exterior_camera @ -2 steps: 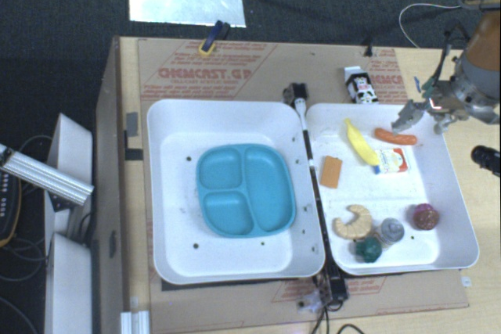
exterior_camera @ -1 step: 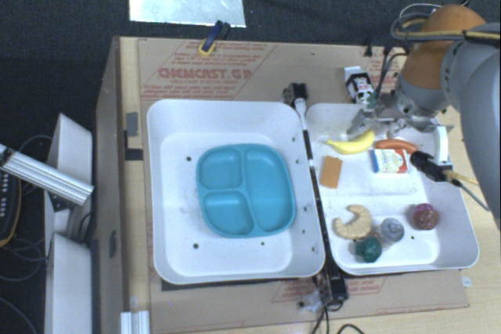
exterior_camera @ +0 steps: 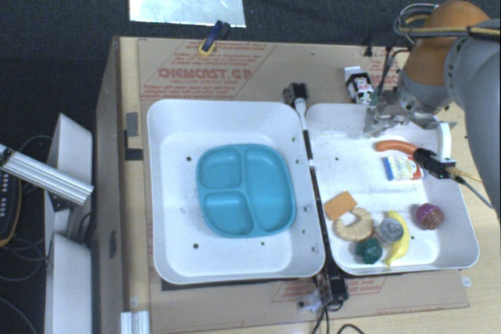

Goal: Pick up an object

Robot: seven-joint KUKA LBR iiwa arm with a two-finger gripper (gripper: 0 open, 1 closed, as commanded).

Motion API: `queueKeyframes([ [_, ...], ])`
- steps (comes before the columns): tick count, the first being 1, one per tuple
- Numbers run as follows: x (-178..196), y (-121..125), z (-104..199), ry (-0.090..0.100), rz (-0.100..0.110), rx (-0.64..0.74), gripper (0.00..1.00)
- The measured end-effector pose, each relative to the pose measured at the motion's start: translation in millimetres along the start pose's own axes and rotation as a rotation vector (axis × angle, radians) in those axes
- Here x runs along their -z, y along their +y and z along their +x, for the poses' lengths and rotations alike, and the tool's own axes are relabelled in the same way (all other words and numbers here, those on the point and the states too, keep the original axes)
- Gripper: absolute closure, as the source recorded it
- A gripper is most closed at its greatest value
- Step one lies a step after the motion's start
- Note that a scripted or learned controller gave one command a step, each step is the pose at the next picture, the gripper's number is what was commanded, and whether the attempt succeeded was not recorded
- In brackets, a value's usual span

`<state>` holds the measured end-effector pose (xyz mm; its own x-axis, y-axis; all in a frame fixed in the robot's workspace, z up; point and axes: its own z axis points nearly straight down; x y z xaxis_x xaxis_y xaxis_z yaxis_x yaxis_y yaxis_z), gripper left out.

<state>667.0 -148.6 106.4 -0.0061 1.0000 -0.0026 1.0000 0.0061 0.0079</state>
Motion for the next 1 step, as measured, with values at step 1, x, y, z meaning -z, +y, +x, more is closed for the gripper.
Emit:
queueKeyframes([
  [1, 60.7, -15.5, -59.5, -0.001, 0.003, -0.004, 1.0],
])
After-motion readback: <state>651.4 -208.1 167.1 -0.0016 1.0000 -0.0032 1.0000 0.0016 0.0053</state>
